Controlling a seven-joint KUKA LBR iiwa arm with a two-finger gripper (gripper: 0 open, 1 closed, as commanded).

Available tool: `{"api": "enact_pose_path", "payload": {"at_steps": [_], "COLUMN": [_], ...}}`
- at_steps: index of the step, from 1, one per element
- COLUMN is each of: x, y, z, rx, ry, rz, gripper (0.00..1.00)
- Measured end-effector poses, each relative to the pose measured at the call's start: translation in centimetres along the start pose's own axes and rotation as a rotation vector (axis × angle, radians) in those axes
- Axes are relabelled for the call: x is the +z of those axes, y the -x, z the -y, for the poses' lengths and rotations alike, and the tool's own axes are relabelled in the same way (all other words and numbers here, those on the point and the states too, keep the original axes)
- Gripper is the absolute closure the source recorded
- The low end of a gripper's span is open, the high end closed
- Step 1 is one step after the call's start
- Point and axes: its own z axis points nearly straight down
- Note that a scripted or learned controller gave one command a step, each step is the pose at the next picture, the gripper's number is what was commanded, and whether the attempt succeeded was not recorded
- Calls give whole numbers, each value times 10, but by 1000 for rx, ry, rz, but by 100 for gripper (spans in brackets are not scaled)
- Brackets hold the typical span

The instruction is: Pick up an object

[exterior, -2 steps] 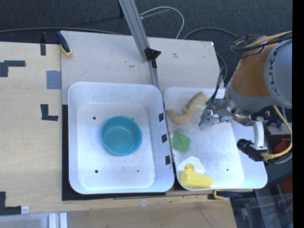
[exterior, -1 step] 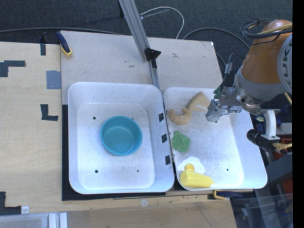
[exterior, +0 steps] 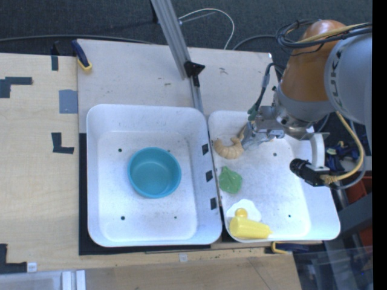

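In the right bin a tan, curved croissant-like object lies near the upper left corner. My gripper hangs low over the bin, just right of and above the tan object's upper end, touching or nearly touching it. A green, leafy object rests below the tan one. At the bin's front left corner sits a yellow object against a white, fried-egg-like piece.
The left bin holds a blue bowl near its middle. A grey metal pole slants down to the ridge between the bins. The arm's orange band and cables loom over the right bin's far right side.
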Motion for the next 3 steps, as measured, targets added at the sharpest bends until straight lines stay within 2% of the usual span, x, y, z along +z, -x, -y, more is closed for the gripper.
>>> {"api": "enact_pose_path", "payload": {"at_steps": [1,3], "x": [11,26], "y": [-57,-144], "z": [-22,-59], "rx": [-2,0], "ry": [0,1], "rz": [-1,0], "gripper": [100,100]}}
